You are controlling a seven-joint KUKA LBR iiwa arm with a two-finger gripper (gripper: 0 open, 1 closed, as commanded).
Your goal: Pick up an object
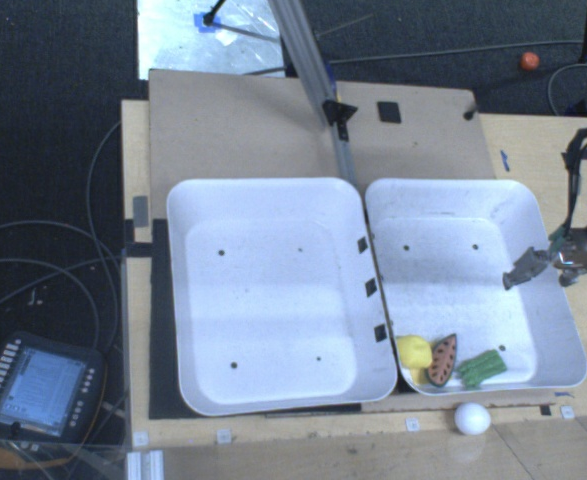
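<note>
Reaching in from the right edge of the camera view, the gripper (521, 270) is hanging over the right rim of the right bin (443, 213), with its dark fingertip pointing left toward the bin's floor; whether it is apart or together cannot be told from this angle, and nothing is showing between its tips. Lying in the near corner of that bin, three small things are sitting close together: a yellow object (413, 351) against the left wall, a slice-shaped red and brown piece (442, 360) touching it on the right, and a green object (481, 366) just beside that. All three are lying nearer the camera than the gripper and to its left, well apart from it. A white ball (472, 419) is resting on the bench just outside the bin's near rim. The left bin (273, 288) is sitting beside the right one, their walls touching
</note>
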